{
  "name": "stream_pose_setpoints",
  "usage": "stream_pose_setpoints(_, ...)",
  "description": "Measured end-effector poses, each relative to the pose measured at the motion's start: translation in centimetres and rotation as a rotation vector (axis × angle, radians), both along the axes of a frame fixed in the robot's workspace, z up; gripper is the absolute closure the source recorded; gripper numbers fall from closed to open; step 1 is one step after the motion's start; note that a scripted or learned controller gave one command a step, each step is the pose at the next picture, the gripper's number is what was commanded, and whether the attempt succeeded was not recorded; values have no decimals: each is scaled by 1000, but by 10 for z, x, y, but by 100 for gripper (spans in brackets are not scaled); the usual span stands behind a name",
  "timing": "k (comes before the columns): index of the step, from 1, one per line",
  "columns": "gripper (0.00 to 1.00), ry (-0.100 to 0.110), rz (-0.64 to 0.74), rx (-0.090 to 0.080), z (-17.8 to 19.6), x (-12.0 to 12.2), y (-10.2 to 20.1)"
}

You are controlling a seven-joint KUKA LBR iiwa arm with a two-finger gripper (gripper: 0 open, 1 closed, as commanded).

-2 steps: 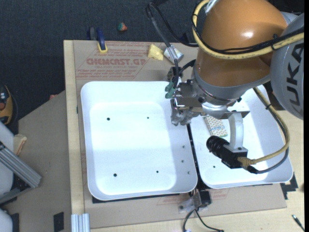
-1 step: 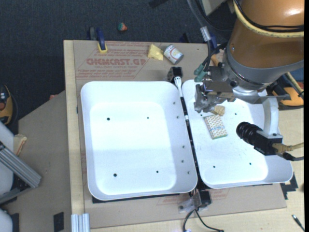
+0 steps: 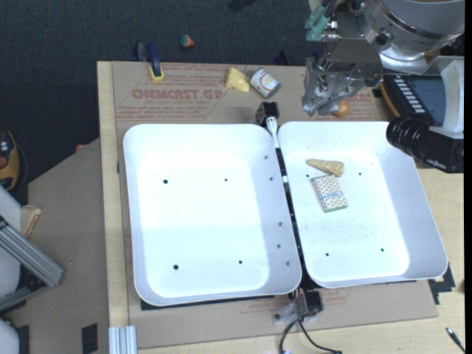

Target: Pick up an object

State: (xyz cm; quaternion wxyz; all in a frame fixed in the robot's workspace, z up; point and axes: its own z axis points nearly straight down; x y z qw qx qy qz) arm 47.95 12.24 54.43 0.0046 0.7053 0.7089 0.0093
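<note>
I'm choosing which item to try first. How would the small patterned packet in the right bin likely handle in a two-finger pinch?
The patterned packet lies flat on the right bin, so it probably offers little height to pinch. It looks thin and likely light, possibly soft. It seems unlikely to roll.

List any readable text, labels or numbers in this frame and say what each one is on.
"CHEMCAST G P", in red print on the brown board behind the left bin; the smaller red line beneath it is too blurred to read.
Patterned packet in the right bin: print too small to read.
</note>
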Motion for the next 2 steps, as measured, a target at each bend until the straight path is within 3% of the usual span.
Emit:
stream_pose_setpoints(1, 100, 38, 0, -12, -220, -3, 68)
stream_pose_setpoints(2, 100, 2, -11, -1, -74, 1, 18)
